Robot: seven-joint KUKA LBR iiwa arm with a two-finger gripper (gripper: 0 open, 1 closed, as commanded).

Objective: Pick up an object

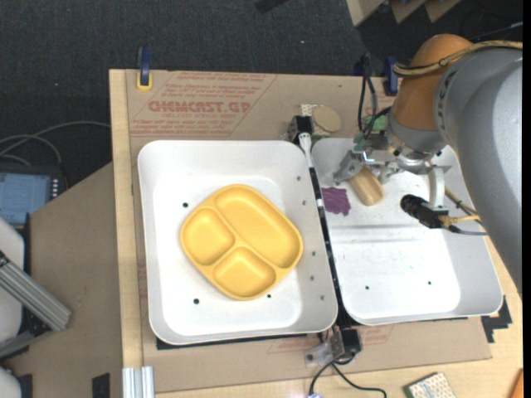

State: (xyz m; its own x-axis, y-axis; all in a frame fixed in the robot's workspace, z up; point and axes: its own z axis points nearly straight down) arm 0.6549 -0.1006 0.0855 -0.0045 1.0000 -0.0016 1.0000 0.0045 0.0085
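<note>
My gripper point(365, 171) is low over the far left part of the right bin point(415, 297). A short tan cylinder point(367, 191) lies right below it, touching or nearly touching it; whether it is gripped cannot be told. A small purple object point(334, 200) lies on the bin floor just left of the cylinder, close to the wall between the bins. A yellow divided plate point(241, 240) with three compartments lies in the middle of the left bin point(166, 181).
The grey arm with its orange band point(431, 81) comes in from the upper right and covers the right bin's far right corner. A cardboard sheet point(207, 98) lies under both bins. A round tan disc point(327, 120) rests on it behind the bins.
</note>
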